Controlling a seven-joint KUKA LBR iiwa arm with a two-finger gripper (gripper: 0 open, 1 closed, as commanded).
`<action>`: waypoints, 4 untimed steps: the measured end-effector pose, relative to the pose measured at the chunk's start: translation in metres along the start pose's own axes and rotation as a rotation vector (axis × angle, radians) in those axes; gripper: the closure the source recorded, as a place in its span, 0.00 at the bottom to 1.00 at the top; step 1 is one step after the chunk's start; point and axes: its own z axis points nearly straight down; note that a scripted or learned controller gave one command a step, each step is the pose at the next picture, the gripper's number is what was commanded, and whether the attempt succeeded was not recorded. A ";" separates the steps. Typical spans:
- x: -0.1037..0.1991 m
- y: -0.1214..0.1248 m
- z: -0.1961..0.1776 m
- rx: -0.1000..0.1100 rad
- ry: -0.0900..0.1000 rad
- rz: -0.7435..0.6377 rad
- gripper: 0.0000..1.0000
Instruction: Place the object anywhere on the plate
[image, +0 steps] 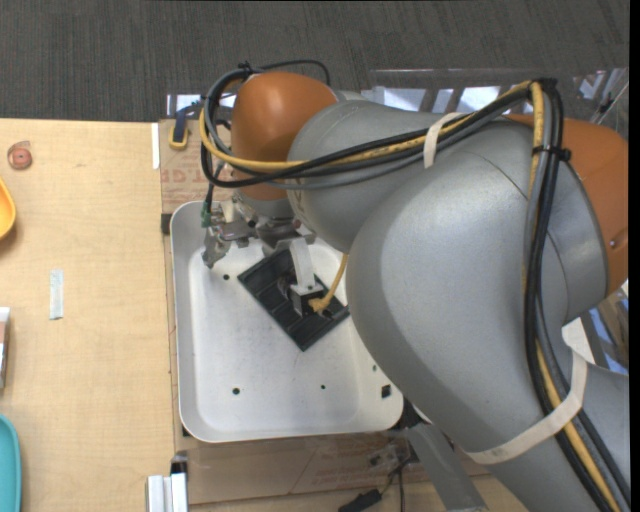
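Hovering low over the far left corner of the white bin (260, 405), my gripper (226, 242) is sitting just beside the bin's left wall and near its far wall. Whether it is open or closed I cannot tell from this angle, and I am seeing nothing gripped in it. Where the object is lying, and where the plate is, I cannot tell either.

My one arm (450, 290) is reaching in from the right, its orange band (285, 105) rising directly behind the gripper. Its grey bulk is covering the bin's whole right side.

I am counting one bin in sight. On its floor I am counting four small dark dots (236, 390): one close under the gripper and three toward the near wall. The near half of the floor is lying bare and white, giving open room toward the near rim and the left wall.

Left of the bin, a wooden board (100, 400) is spreading out flat and mostly bare. On it I am counting:
- one small pink disc (20, 155) near the far edge;
- one pale strip (56, 295) lying alone, well apart from the bin;
- one orange thing (4, 215), cut off by the left edge;
- one teal thing (6, 465), cut off at the near left corner.
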 end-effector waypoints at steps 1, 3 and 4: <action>-0.011 0.007 -0.003 -0.005 0.002 0.335 0.00; -0.014 -0.019 0.000 0.001 0.001 1.580 0.00; 0.005 -0.031 -0.080 0.001 -0.001 1.574 0.00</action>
